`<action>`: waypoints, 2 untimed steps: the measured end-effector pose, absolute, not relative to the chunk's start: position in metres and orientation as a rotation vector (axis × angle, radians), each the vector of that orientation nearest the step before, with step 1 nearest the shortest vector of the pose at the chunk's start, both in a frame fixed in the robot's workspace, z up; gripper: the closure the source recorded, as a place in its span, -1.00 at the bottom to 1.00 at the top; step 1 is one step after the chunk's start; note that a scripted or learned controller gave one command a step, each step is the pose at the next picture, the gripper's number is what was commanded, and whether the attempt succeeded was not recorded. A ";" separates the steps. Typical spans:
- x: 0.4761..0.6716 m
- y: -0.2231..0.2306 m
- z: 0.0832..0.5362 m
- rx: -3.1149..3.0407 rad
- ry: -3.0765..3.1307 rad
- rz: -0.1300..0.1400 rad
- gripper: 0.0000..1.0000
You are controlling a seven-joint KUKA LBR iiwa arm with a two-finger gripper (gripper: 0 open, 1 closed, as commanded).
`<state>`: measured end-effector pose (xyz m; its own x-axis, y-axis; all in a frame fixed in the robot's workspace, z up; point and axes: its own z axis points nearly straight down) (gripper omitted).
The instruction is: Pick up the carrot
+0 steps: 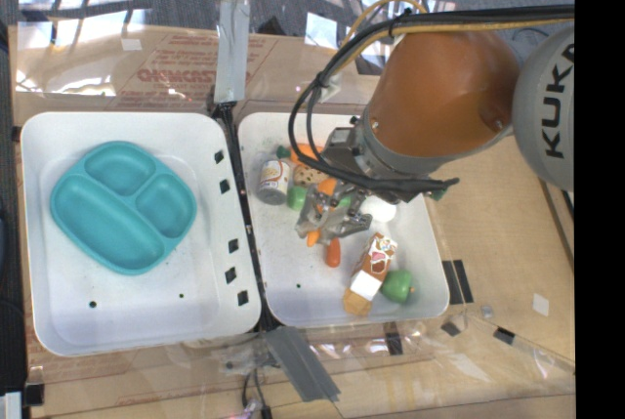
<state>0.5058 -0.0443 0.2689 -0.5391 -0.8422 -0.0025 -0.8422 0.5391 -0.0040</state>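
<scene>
Gripper (332, 217): low in right bin (430, 241), jaws' state untellable. Carrot (333, 254): just below. Advice: centre over it, close along its width.

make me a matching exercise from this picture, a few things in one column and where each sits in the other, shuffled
Things
1. teal divided plastic plate
2. small green round toy
3. small printed tin can
4. two-finger gripper

Places
A. near corner of the right bin
B. in the left bin
C. middle of the right bin, over the orange pieces
D. right bin, by the divider

Pairs: 1-B, 2-A, 3-D, 4-C
</scene>
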 end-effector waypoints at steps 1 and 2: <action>0.535 -0.061 0.284 -1.596 2.703 -0.003 1.00; 0.552 0.016 0.286 -1.658 2.664 0.001 1.00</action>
<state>0.5521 0.0163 0.2859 -0.4414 -0.8973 -0.0035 -0.8973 0.4414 -0.0015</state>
